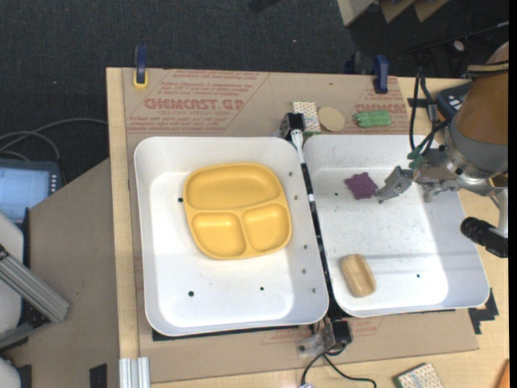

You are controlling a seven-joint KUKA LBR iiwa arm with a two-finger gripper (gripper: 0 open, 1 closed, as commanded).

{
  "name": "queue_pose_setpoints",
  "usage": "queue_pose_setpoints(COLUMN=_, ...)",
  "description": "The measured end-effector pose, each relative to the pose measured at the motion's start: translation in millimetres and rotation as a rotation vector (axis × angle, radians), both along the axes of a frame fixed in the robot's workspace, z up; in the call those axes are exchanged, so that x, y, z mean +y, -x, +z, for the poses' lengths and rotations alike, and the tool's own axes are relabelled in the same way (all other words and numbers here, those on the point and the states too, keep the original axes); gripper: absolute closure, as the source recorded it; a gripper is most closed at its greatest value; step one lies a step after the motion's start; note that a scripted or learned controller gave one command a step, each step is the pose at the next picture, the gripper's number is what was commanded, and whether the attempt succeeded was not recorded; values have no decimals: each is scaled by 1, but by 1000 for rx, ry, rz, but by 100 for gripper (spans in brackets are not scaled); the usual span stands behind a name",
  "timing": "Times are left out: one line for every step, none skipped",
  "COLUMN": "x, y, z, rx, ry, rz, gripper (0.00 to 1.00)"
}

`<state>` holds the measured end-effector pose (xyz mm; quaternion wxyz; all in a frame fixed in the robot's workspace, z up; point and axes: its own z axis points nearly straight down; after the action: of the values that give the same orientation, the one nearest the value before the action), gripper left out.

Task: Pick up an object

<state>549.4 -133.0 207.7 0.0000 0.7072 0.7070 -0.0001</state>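
1. A brown board [202, 95] with red print lies on the bench over dark carpet, and two white bins sit on it side by side.
2. The left bin [161, 281] holds a yellow divided tray [237, 210].
3. In the right bin [452, 289] a purple block [360, 185] lies near the back, and a tan bread roll [357, 275] lies near the front left.
4. The gripper [391, 188] hangs low over the right bin, just beside the purple block on its right; nothing sits between its fingers, and whether they are parted I cannot tell.
5. A green item [373, 120] and a tan disc [331, 119] rest on the board behind the bins.
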Motion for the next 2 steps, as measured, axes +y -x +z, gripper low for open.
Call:
queue_pose_setpoints(x=-10, y=-97, z=-37, rx=-3, ry=1, rz=3, gripper=0)
queue_pose_setpoints(x=5, y=-79, z=-128, rx=8, ry=-2, rz=1, gripper=0)
